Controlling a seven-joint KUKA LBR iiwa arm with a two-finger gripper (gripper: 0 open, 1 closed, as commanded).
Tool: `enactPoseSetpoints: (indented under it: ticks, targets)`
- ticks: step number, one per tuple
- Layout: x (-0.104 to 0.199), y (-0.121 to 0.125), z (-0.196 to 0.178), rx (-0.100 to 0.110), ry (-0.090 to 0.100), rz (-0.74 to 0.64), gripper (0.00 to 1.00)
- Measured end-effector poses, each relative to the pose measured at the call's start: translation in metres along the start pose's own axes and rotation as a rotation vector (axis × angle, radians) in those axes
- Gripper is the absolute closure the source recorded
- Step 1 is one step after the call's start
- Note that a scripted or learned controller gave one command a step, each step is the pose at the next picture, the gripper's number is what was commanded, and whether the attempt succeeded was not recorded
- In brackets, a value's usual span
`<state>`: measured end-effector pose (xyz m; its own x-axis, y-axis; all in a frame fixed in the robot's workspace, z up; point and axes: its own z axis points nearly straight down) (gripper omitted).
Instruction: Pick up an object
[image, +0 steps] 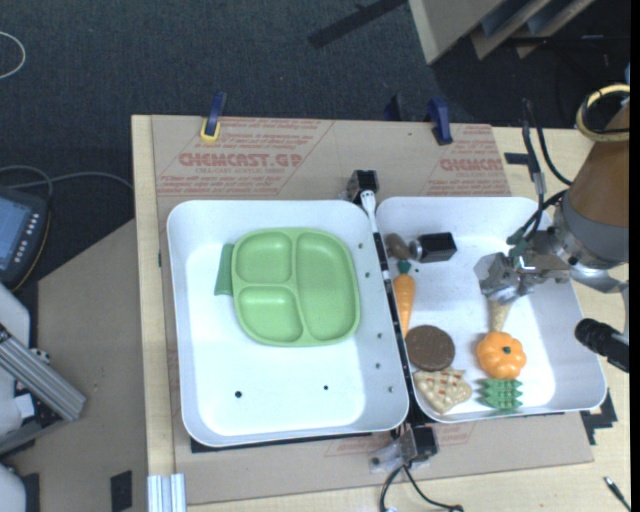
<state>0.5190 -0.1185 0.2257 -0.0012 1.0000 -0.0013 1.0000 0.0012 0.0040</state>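
gripper: the gripper (500, 283) hangs over the right bin (560, 385), reaching in from the right, roughly mid-bin.
jaws: whether they are apart or together cannot be told at this angle, and nothing shows between them.
nearest thing: a pale cone-shaped piece (497, 316) lies just below the gripper, on the bin floor.
long axis: the cone runs toward the near rim, its lower end close to the toy pumpkin (500, 354).
key relation: the cone sits just nearward of the gripper, so a short drop looks likely to meet it.
other candidates: toy carrot (403, 300), brown cookie (430, 347) and black block (436, 245) all lie further left.
left bin: the left bin (200, 330) carries a green divided plate (296, 286), well apart from the gripper.
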Motion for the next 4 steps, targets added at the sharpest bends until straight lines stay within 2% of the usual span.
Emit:
enactPoseSetpoints:
  ticks: [2,3,4]
  targets:
    - [0.12,0.02,-0.004,0.002,0.003,-0.006,1.0]
    - [0.166,0.028,-0.004,0.002,0.003,-0.005,1.0]
    - [0.195,0.028,-0.002,0.003,0.002,-0.003,1.0]
